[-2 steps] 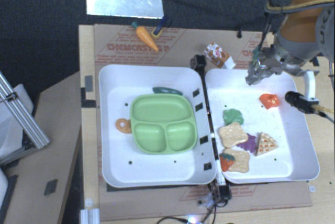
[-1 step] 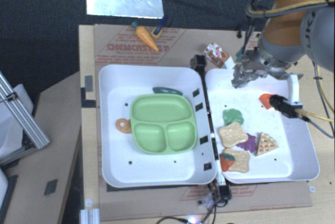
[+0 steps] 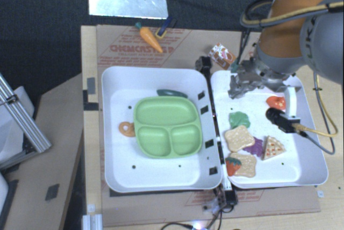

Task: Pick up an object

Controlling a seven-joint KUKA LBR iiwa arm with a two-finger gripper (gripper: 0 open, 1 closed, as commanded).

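Observation:
My gripper [image 3: 236, 89] hangs low over the back left corner of the right bin [image 3: 312, 164], with nothing seen held in it. In front of it lie a green leafy toy [image 3: 239, 119] and a slice of toast [image 3: 238, 138]. A red piece [image 3: 276, 101] rests to its right. Further forward are a purple piece [image 3: 258, 146], a triangular waffle-like slice [image 3: 273, 147] and another toast with a strawberry [image 3: 241, 165].
The left bin [image 3: 115, 170] holds a green divided plate [image 3: 164, 127], a small pretzel [image 3: 127, 129] and a dark green piece [image 3: 172, 93] behind the plate. Behind the bins, on the cardboard, lie a carrot [image 3: 150, 39] and a small snack packet [image 3: 221, 55].

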